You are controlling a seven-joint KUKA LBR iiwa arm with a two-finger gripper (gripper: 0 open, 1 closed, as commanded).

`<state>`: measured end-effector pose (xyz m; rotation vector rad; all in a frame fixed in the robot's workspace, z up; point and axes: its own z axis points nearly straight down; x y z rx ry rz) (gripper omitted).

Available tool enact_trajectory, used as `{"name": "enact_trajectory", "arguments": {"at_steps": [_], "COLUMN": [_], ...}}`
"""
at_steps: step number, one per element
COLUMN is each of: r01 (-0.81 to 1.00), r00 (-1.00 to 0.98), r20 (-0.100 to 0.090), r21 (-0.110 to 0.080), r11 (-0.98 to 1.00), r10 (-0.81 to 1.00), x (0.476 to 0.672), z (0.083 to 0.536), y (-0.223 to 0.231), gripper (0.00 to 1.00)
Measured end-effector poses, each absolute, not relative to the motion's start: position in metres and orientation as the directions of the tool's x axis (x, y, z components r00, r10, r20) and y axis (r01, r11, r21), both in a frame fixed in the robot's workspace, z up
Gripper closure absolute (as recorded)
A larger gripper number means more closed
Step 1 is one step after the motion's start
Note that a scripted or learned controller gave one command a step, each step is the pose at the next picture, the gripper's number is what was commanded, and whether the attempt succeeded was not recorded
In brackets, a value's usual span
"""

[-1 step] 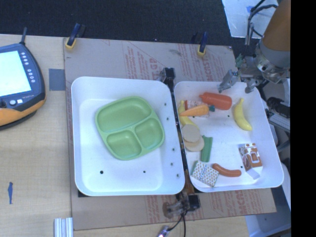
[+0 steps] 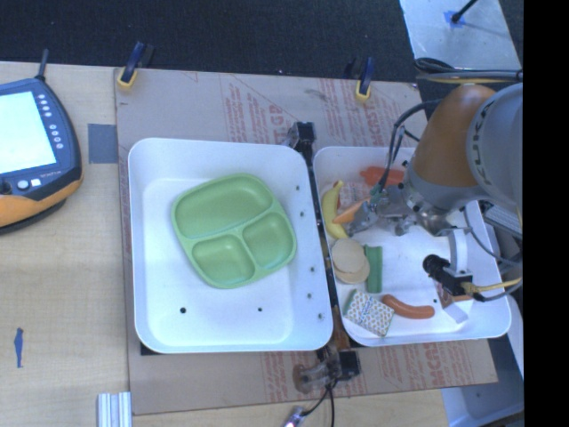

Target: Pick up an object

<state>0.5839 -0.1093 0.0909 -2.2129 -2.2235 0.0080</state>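
Over right bin (image 2: 498, 327), arm bent low, gripper (image 2: 384, 213) near banana (image 2: 331, 210); grip state unclear.

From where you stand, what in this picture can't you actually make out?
- End effector: the arm's wrist covers it from above, so its grip is unreadable.
- Items at the right bin's top, by the banana: partly under the arm, too jumbled to name.
- Patterned packet: print too small to read.
- Pendant: cut off by the left edge.

We see right bin (image 2: 418, 332) crowded: banana (image 2: 332, 210), round disc (image 2: 349, 260), sausage (image 2: 408, 308); arm (image 2: 462, 149) overhangs. Left bin (image 2: 142, 238) open around green tray (image 2: 234, 229).
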Motion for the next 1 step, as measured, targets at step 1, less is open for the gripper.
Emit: {"name": "enact_trajectory", "arguments": {"at_steps": [1], "r01": [0.999], "r00": [-0.009], "r20": [0.007], "r21": [-0.052], "r11": [0.009], "r10": [1.000], "x": [0.6471], "z": [0.0879], "y": [-0.1089], "gripper": [0.00]}}
